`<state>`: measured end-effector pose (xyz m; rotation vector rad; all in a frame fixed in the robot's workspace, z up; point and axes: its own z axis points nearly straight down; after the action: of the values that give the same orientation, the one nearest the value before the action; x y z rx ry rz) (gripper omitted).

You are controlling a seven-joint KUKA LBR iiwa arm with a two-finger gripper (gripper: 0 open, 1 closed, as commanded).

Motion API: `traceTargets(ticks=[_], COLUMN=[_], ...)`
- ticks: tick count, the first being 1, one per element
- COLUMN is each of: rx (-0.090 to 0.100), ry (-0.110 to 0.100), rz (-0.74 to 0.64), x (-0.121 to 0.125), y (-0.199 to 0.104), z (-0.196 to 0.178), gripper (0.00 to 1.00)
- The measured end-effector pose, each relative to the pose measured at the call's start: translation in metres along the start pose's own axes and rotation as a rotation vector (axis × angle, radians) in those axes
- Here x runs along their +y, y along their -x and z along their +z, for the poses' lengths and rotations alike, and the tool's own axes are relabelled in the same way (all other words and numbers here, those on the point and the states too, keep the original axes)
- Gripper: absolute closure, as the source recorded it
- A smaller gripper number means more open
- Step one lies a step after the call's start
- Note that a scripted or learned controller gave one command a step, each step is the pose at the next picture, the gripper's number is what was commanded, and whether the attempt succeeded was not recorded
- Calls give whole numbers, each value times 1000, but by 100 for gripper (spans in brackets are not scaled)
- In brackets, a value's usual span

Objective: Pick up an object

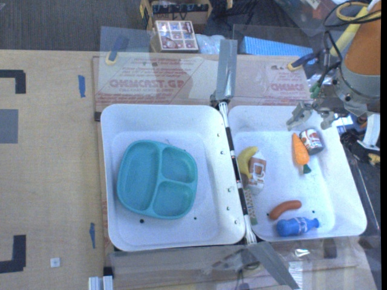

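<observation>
Nearest the camera in the right bin point(347, 219) lie a blue bottle point(296, 226) and a sausage point(284, 208), then a banana point(246, 159) beside a small carton point(258, 171), then a carrot point(300, 151) touching a small can point(312, 140). Farthest back, the tool point(311, 116) hangs just above that can with its fingers apart and nothing between them. The step looks like the approach, and the next move calls for a straight descent around the can or carrot, from the arm bent in at the right with wrist down.

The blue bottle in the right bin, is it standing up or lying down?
Lying down. The blue bottle rests on its side on the floor of the right bin, cap end pointing toward the view's right, just below the sausage.
</observation>
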<state>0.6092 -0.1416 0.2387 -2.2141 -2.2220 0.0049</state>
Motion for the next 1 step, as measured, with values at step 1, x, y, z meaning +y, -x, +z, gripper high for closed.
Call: traceTargets(ticks=[1], rx=[0], ry=[2], rz=[88], x=[-7], y=[49], z=[109], gripper=[0])
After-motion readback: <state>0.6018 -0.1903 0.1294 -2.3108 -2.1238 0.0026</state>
